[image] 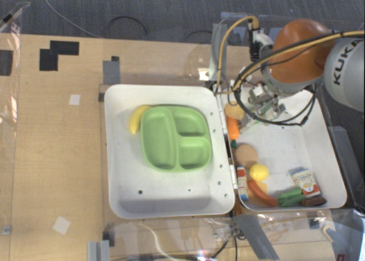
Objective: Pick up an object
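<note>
Honestly, I cannot tell how the gripper (pixel 263 101) stands: cables and the orange wrist crowd it above the right bin (pixel 328 157). Toy food lies along that bin's left and bottom edges, a lemon (pixel 259 172) and a carrot (pixel 232 128) among them. A banana (pixel 136 118) hides partly under the green tray (pixel 174 138).

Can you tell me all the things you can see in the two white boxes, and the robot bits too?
bins: 2, white, side by side on the bench
tray: 1, green, in the left bin
banana: 1, yellow, left bin, tucked against the tray's left edge
lemon: 1, yellow, right bin
carrot: 1, orange, right bin by its left wall
small carton: 1, mixed colours, right bin near its right side
end effector: 1, grey, above the right bin's far end
arm: 1, grey and orange, from the right
</note>
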`<act>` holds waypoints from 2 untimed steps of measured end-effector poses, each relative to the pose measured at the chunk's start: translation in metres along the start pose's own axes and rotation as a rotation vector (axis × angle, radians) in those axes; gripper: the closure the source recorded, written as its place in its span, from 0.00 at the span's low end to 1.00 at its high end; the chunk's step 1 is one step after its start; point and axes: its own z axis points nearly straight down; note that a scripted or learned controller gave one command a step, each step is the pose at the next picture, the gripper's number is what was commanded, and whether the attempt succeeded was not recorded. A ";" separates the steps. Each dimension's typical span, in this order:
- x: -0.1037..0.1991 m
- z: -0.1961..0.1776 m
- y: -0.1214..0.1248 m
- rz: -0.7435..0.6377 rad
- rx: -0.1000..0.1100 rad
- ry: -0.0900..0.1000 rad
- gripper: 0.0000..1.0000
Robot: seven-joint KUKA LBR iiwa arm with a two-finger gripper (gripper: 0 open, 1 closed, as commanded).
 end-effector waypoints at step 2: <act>-0.023 -0.147 0.003 -0.232 0.008 -0.005 1.00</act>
